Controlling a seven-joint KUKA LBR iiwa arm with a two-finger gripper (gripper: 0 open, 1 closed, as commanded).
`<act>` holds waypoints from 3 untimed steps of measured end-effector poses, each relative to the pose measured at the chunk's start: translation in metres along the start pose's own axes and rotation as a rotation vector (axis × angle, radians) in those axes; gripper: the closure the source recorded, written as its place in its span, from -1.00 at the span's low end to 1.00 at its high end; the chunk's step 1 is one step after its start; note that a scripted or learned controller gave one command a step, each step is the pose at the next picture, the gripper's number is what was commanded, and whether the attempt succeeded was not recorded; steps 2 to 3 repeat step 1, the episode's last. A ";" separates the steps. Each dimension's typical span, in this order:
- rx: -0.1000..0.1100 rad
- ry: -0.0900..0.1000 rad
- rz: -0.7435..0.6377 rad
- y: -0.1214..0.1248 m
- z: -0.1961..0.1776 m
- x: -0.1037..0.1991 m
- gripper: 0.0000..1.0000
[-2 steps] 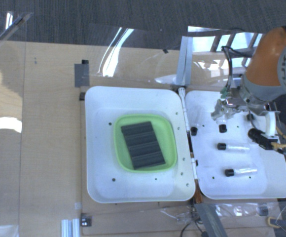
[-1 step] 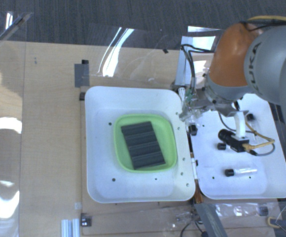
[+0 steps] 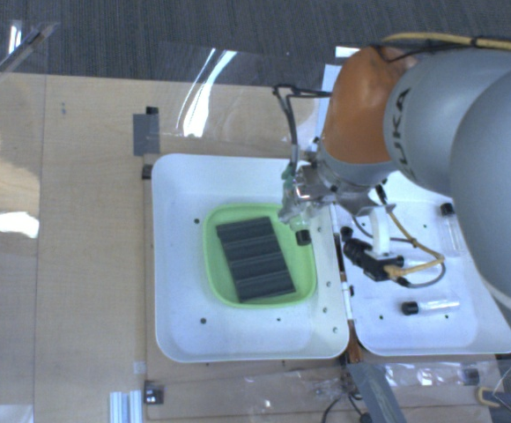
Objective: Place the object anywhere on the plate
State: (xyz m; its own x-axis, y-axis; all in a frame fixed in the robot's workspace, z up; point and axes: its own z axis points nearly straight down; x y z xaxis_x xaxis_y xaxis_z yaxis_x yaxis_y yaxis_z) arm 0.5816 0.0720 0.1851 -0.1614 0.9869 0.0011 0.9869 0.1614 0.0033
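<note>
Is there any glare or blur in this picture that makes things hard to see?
Camera view: bright streaks of glare lie on the bench at left and top; the gripper by the green plate looks small and soft; the dark ridged object on the plate is sharp.

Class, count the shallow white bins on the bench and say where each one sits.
2. One shallow white bin sits on the left, holding the green plate. The other shallow white bin sits beside it on the right, partly covered by the grey arm.
</note>
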 end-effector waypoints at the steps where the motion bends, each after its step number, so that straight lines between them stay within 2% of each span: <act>1: 0.000 0.000 0.001 0.000 0.000 0.000 -1.00; 3: 0.000 0.000 0.001 0.000 0.000 0.000 -1.00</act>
